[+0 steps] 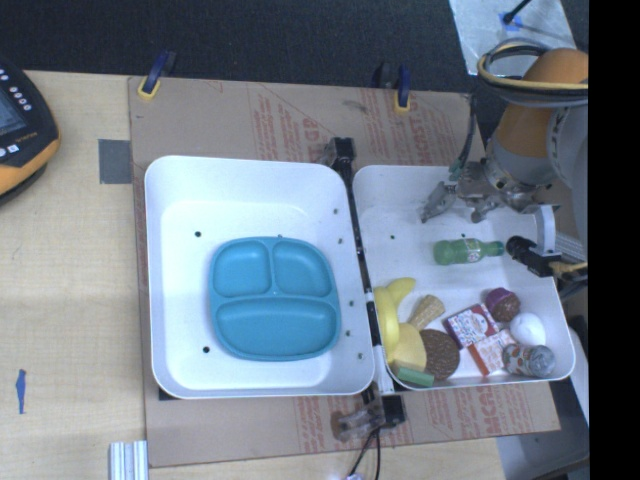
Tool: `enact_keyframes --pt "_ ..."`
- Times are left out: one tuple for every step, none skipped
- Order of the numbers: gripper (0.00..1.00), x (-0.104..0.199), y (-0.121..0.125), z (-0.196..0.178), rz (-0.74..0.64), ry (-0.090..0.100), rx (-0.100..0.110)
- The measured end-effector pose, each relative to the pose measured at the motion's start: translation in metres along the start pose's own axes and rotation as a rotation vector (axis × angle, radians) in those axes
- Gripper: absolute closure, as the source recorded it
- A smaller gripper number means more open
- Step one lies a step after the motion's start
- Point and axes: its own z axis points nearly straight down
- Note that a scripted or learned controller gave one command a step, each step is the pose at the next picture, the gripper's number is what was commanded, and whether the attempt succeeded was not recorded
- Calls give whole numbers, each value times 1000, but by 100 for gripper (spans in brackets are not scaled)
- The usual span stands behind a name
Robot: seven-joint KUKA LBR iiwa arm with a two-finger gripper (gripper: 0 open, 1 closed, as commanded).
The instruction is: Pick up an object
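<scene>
Green bottle (pixel 466 252) lies on its side mid right bin (pixel 400 198), alone on bare floor, cap end pointing right. Just above it, apart, the gripper (pixel 461 203) hangs over the bin's upper part, fingers spread wide, nothing between them. Clutter packs the bin's lower edge: yellow banana (pixel 390 303), cracker-like wedge (pixel 427 310), brown round cookie (pixel 438 353), red-white packet (pixel 476 330), dark red ball (pixel 501 303), white egg (pixel 530 329), shiny crumpled thing (pixel 530 360) hard to identify. Left bin (pixel 180 208) holds a blue divided plate (pixel 273 298). Arm's orange band (pixel 545 98) is cut off at right. Yellow-black pendant (pixel 20 128) cropped at left edge. Clamps on cardboard (pixel 250 118) too small to detail.
</scene>
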Motion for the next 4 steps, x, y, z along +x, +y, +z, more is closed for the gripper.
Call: enact_keyframes --pt "0 16 -48 0 0 3 7" --pt "0 -31 -75 -50 1 -1 -2" --pt "0 16 -8 2 -10 3 0" --pt "0 10 -95 -36 -1 3 6"
